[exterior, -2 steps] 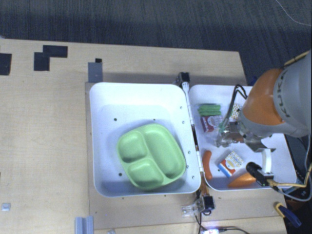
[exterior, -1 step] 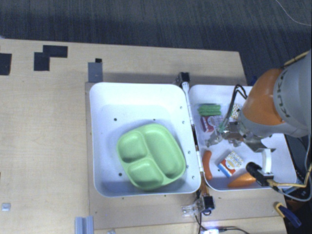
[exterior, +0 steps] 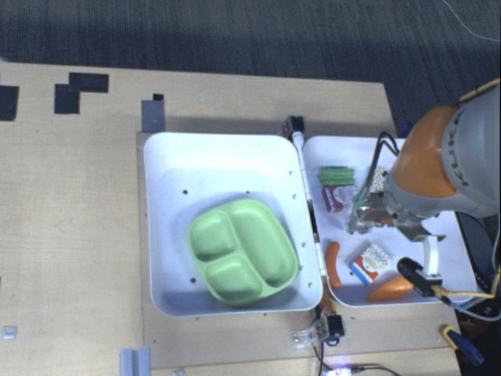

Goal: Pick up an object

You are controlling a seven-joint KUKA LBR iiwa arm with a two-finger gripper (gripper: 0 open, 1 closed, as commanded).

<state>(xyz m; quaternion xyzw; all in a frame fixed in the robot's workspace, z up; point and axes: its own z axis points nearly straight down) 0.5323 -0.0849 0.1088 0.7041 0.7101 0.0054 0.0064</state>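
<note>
The right bin (exterior: 438, 300) holds several small objects. A green ridged item (exterior: 337, 175) lies at its far left, with a red and white packet (exterior: 336, 199) just below it. Along the left wall lies a red-orange sausage shape (exterior: 333, 263). Beside it is a small white carton with red and blue print (exterior: 370, 262), and an orange piece (exterior: 389, 289) rests by the front wall. My gripper (exterior: 366, 218) hangs low over the middle of this bin, between the packet and the carton. The arm's orange band (exterior: 427, 159) hides the bin's right half.
The left bin (exterior: 168, 171) holds a green divided plate (exterior: 243, 249). A black part (exterior: 416, 276) juts over the right bin's front right corner. Cables (exterior: 470, 308) trail at the bench's lower right. The wooden bench (exterior: 70, 233) spreads out to the left.
</note>
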